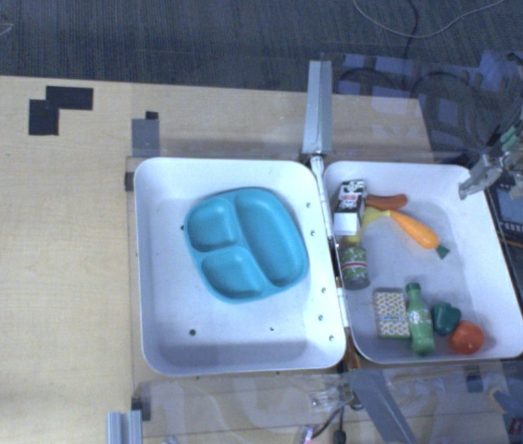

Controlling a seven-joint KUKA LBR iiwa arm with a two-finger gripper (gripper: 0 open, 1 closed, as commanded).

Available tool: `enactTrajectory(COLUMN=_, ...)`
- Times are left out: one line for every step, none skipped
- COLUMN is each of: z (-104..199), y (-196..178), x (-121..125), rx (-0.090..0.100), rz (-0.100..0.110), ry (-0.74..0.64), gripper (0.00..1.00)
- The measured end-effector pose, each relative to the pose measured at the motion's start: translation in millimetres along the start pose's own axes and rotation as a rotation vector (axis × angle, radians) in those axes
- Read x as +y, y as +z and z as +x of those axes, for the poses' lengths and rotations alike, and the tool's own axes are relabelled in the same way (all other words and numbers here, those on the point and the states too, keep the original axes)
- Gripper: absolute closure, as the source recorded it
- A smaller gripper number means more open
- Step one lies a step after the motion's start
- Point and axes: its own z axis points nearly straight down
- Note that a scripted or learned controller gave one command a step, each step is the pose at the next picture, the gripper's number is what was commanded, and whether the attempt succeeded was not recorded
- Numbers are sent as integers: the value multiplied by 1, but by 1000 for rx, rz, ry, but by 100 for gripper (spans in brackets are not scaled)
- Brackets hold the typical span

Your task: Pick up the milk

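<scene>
Small white-and-black milk carton [349, 207] lying against left wall of right white bin [497, 276], beside green can [354, 265]. Gripper [511, 160] at far right; fingers' state indeterminable. Recommended: descend centred, clear of wall.

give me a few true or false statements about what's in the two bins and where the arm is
1. A blue divided plate lies in the left bin. True.
2. The milk carton lies in the left bin. False: it is in the right bin, against its left wall.
3. The gripper holds the milk carton. False: it is at the right bin's upper right corner, apart from the carton.
4. A green bottle lies near the right bin's lower edge. True.
5. The carrot rests on the plate. False: it lies in the right bin.
</scene>
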Motion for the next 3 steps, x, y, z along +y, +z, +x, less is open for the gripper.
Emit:
enactTrajectory(z=2, y=-49, x=-13, rx=-1, rz=-3, ry=224, gripper=0)
enactTrajectory(z=90, y=83, x=-14, rx=1, rz=2, ry=140, gripper=0)
enactTrajectory(z=177, y=90, x=53, rx=2, rz=1, ry=296, gripper=0)
